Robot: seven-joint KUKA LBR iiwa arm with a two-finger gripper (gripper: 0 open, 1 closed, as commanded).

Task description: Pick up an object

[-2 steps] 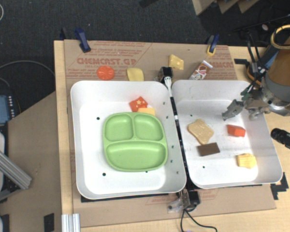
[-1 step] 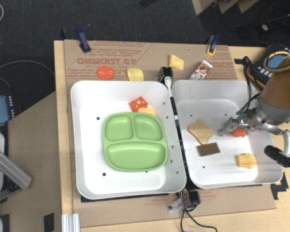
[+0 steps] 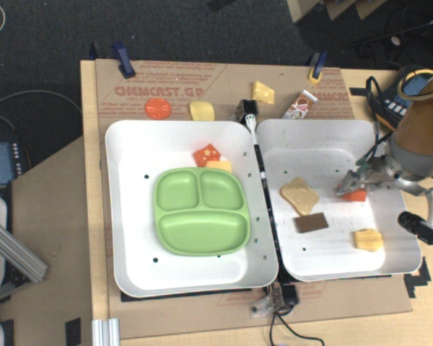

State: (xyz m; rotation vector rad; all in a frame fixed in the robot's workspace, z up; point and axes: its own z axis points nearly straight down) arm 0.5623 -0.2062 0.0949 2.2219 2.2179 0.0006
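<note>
The cardboard-topped bench (image 3: 101, 193) bears two white bins (image 3: 130, 265) (image 3: 332, 269), with small toys (image 3: 202, 111) behind.

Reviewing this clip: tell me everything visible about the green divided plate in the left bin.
The green plate is pale green with a smooth, plastic-looking surface, a rounded-square outline and a raised rim. Ridges split it into three compartments: two smaller ones at the far side and one wide one at the near side. All three look bare. It lies flat, right side up, near the middle of the left bin. A yellow block sits at its far rim, seemingly touching it, with a red star piece just beyond.
</note>
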